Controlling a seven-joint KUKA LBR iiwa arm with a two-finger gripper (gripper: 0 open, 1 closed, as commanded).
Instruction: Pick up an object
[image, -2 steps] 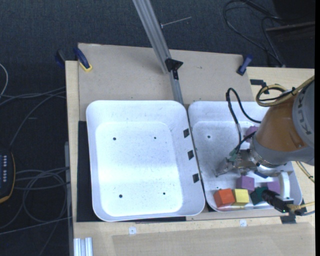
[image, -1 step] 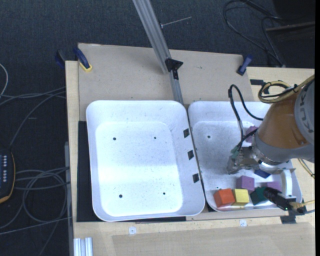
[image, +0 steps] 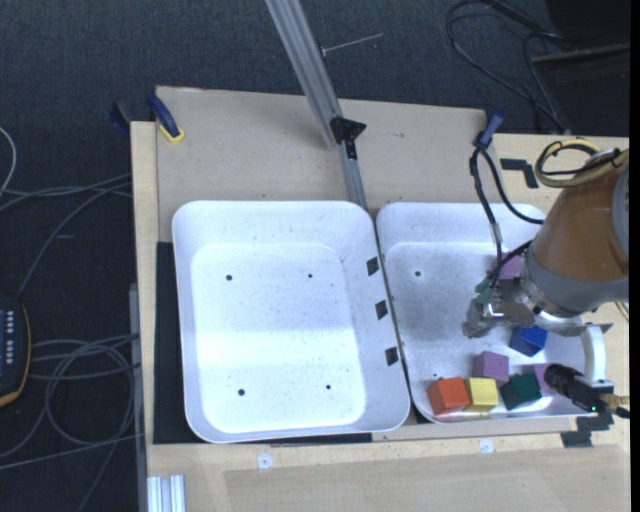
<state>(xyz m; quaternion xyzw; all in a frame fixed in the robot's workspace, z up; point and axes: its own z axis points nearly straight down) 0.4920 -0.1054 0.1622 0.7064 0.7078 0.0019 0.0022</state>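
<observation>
The pick looks not yet done, as far as this view allows a judgement: the end effector sits low over the right bin, at the middle of its right half, and nothing can be seen pinched in it; whether it is spread or pressed together I cannot tell, since the metal parts there are small and partly hidden by the wrist. The candidate objects lie in the near right corner of that bin. An orange block, a yellow block and a green block stand in a row along the near wall, touching or almost touching one another, with a purple block just behind the yellow one. A blue block lies just beside the end effector, under the edge of the arm, and a pale purple piece peeps out behind the wrist. What is left, I judge, is to close on 1 block and lift it clear. The tight row against the wall could hinder a clean grip there. The left bin holds no blocks. A grey metal pole slants across the worktop behind the bins, 2 blue clamps hold its far edge, and a black cable trails to the wrist.
</observation>
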